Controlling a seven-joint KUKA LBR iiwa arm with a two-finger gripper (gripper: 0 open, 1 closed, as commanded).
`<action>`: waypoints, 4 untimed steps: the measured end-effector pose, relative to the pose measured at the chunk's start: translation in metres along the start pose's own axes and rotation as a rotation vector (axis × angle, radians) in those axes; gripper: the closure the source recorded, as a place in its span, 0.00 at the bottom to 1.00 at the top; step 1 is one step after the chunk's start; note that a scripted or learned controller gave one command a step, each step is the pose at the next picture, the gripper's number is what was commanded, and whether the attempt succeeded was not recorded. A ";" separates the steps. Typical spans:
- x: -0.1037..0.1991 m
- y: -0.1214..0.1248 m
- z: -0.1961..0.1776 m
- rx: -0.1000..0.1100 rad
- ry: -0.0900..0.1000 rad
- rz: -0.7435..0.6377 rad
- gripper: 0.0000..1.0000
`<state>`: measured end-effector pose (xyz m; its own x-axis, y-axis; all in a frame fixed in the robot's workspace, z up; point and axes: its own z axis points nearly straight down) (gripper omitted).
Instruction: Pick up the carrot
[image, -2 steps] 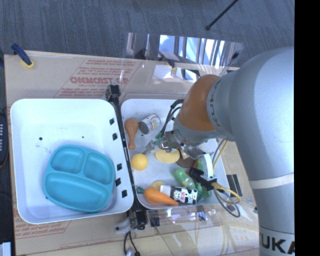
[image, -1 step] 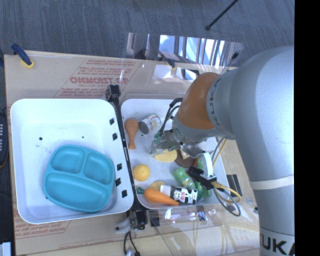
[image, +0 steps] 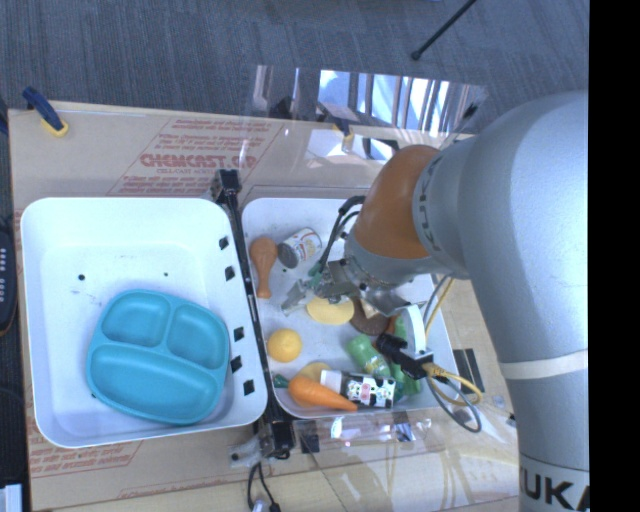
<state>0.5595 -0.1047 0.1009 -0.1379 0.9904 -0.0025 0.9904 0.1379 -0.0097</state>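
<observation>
The carrot (image: 318, 394) is orange and lies on its side along the front wall of the right bin (image: 262, 215), with its tip pointing right under a black-and-white bottle (image: 366, 388). My gripper (image: 308, 290) is low in the middle of the same bin, between a small can (image: 301, 245) and a pale yellow piece (image: 330, 311). It is well behind the carrot, apart from it. The orange band and grey wrist hide the bin's right part.
A tan drumstick (image: 263, 262) lies at the right bin's left wall, a lemon (image: 285, 345) in front of it, and a green pepper (image: 364, 351) right of centre. The left bin (image: 60, 225) holds a blue divided plate (image: 158, 355).
</observation>
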 end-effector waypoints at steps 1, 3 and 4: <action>0.003 -0.055 0.011 -0.002 0.005 -0.241 0.00; 0.018 -0.077 0.008 -0.019 -0.002 -0.128 0.00; 0.019 -0.078 -0.001 -0.012 0.000 -0.139 1.00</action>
<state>0.4800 -0.0968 0.1021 -0.2738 0.9618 -0.0023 0.9618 0.2738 0.0020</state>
